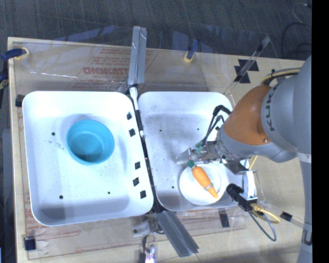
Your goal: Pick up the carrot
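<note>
Hand (pixel 200 153) just above carrot (pixel 204 181), grip unclear; carrot lying diagonally, green top upper-left, tip lower-right.

Carrot (pixel 204 181) lies on white plate (pixel 187 189), right bin (pixel 170 108), at 5 o'clock. Claw (pixel 200 153) at carrot's 12 o'clock end. Blue bowl (pixel 90 141) in left bin (pixel 44 190).

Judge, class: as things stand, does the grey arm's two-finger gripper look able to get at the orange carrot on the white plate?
Probably yes. The orange carrot lies uncovered on the round white plate in the right white bin, with nothing lying over it, and the gripper hovers just beside its green-topped end.
</note>
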`<state>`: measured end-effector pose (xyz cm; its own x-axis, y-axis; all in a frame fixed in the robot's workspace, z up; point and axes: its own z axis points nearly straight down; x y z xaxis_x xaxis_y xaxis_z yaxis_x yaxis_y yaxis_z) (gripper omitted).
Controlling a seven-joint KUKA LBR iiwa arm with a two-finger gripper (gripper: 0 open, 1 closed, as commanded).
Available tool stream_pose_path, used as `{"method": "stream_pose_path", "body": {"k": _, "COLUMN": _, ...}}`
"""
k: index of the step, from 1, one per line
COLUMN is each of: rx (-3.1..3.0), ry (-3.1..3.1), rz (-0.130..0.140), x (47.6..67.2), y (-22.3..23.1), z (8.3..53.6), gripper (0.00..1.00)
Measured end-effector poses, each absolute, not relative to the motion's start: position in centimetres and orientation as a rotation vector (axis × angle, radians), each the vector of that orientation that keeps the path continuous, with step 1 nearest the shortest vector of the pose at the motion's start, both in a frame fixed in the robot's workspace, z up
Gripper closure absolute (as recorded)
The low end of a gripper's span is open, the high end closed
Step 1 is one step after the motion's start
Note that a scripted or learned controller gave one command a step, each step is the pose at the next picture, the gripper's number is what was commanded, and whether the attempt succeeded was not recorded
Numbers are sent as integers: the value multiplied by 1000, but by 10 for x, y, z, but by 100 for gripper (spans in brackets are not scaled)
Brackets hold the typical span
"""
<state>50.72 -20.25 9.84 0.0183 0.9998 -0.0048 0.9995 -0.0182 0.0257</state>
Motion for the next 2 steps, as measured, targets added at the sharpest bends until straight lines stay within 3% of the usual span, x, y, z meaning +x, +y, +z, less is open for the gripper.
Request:
{"method": "stream_pose_path", "body": {"k": 1, "rx": 2222, "ry": 2190, "rz": 22, "x": 508, "y": -203, "z": 109, "gripper": 100}}
{"method": "stream_pose_path", "body": {"k": 2, "rx": 1708, "ry": 2634, "rz": 0, "x": 539, "y": -142, "z": 189, "gripper": 100}}
